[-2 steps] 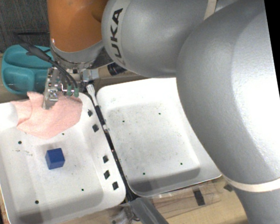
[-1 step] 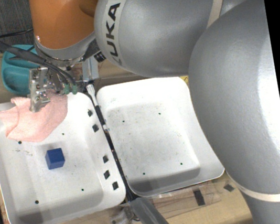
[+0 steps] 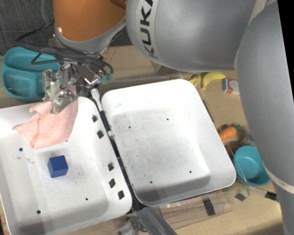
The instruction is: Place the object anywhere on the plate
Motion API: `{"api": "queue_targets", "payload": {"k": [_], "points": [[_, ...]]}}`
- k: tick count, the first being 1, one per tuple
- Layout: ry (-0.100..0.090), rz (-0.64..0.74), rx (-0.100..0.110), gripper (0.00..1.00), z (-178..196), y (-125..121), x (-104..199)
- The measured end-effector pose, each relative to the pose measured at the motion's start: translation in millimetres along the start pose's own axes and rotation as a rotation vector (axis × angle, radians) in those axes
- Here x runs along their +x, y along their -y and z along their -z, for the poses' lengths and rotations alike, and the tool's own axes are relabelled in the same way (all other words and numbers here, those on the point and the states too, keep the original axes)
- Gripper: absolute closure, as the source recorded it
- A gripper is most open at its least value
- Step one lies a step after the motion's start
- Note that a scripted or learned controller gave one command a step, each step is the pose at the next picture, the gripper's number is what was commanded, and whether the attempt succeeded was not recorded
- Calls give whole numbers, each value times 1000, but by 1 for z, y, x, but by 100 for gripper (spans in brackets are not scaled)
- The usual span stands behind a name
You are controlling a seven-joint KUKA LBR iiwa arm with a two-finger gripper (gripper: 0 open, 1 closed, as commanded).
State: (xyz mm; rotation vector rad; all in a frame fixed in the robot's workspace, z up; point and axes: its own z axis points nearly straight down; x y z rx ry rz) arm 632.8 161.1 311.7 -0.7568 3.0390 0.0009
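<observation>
Camera view, looking down on the bench: the big grey KUKA arm (image 3: 191,17) sweeps in from the right and fills the top of the picture, its orange band (image 3: 84,10) sitting right above the wrist. The gripper (image 3: 61,98) is down at the back edge of the left bin (image 3: 19,219), fingers pinched on the top corner of a pink cloth (image 3: 50,124). The cloth hangs from that pinch and spreads down and to the left, its lower part lying on the bin floor near the back wall. Just below it, apart from the cloth, a small blue cube (image 3: 58,166) sits on the bin floor. The right bin (image 3: 217,169) lies alongside, touching the left one along the middle seam. Outside the bins, a teal plastic container (image 3: 20,77) rests behind the left bin, close to the gripper. On the bench to the right there is a yellow banana-like item (image 3: 210,79), an orange object (image 3: 228,133), and a blue bowl (image 3: 250,165) by the right bin's near corner.
</observation>
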Motion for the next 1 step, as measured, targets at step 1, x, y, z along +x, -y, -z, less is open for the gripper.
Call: {"api": "queue_targets", "payload": {"k": [1], "points": [[-12,-15,-3,100,-106,-30,-9]]}}
